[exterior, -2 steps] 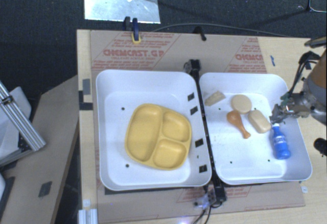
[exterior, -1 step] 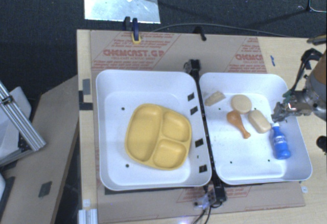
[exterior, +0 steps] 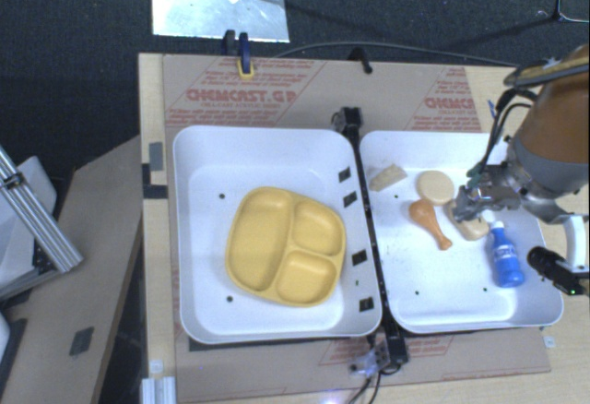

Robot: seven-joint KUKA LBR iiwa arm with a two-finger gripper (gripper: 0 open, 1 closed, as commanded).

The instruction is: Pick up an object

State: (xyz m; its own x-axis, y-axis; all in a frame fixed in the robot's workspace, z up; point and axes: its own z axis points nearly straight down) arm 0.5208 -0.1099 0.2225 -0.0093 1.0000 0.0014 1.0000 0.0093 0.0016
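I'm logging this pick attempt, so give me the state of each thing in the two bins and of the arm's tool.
yellow divided plate: flat in the left bin, right way up.
tan wedge: lying in the right bin, near the divider.
round tan piece: lying flat.
drumstick toy: on its side.
blue bottle: lying down.
tool: low over a pale piece, nothing seen between its tips.
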